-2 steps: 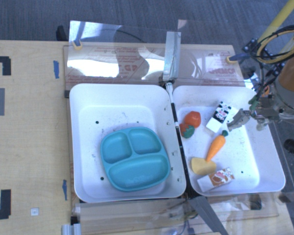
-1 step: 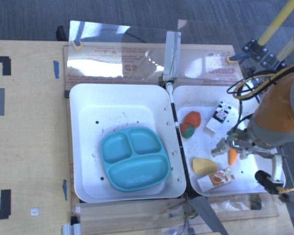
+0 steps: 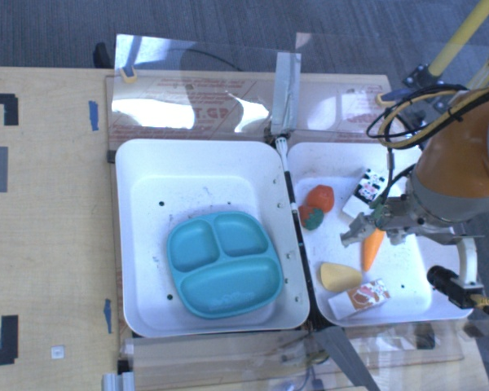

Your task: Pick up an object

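Note:
The right bin (image 3: 407, 296) holds several toy items. An orange carrot (image 3: 371, 252) lies slanted near the middle, and its upper end touches or sits just under my gripper (image 3: 365, 228). A red strawberry-like toy with a green part (image 3: 315, 204) lies to the gripper's left. A yellow wedge (image 3: 340, 276) and a small red-and-white packet (image 3: 361, 296) rest near the front wall. Right behind the gripper is a black-and-white item (image 3: 370, 187). The grey arm with its orange band (image 3: 460, 157) covers the bin's right side.
The left bin (image 3: 138, 177) carries a blue divided plate (image 3: 223, 262). Between the two bins runs a wall (image 3: 292, 210). Black cables (image 3: 407, 116) loop above the arm at the back right. Behind the bins stand clear plastic panels (image 3: 196, 88).

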